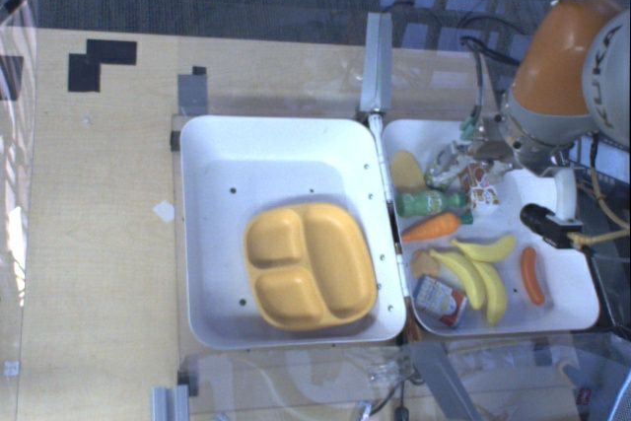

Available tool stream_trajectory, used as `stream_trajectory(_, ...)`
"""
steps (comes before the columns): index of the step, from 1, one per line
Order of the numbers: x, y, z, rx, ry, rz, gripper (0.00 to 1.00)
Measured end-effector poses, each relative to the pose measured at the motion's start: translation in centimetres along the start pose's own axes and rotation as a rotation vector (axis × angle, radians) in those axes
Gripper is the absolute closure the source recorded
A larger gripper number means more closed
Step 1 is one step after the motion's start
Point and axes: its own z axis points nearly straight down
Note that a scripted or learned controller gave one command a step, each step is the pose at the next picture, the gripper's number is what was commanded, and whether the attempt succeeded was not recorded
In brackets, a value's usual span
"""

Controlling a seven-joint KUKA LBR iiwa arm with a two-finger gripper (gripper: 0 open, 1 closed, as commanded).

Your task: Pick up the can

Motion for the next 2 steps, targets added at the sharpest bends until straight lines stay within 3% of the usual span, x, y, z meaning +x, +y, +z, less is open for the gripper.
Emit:
stream_trajectory(1, 3.1, -1.3, 1.2, 0.0, 0.0, -0.13, 0.0)
stream_trajectory(2, -0.2, 2.7, 7.1, -0.01, -0.003, -0.31, 0.0)
